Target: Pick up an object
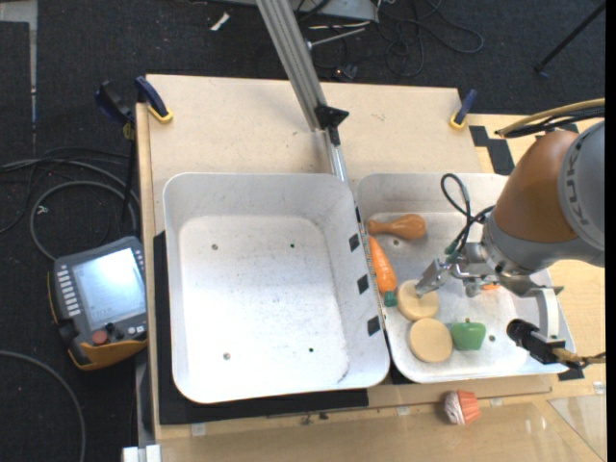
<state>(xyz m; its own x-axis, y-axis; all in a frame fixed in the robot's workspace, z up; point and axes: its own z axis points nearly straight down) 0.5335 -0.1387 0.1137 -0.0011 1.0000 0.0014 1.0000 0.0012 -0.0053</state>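
In the camera view, part of a dark word is printed on the grey casing of the arm (553,205) at the right edge, but it is cut off and I cannot read it. The pendant (101,301) on the floor at the left has a pale screen whose text is too small to tell.

The two bins are shallow, white and smooth, with rounded corners; the left bin (192,210) shows small dark specks on its floor. In the right bin (414,183) lie toy foods that look like plastic: a brown drumstick (399,225) near the far wall, a long orange carrot (383,268) with a green end along the left wall, a pale round slice (418,302), a second tan round piece (430,340) just below it, and a green pepper-like piece (469,335) beside that.

The claw (433,277) hangs just above the pale slice, with nothing seen between its fingers; whether it is spread or clenched I cannot tell.

A pink ridged toy (461,407) lies on the bench (241,128) outside the bins, near the front edge. The wooden bench has free surface behind the bins
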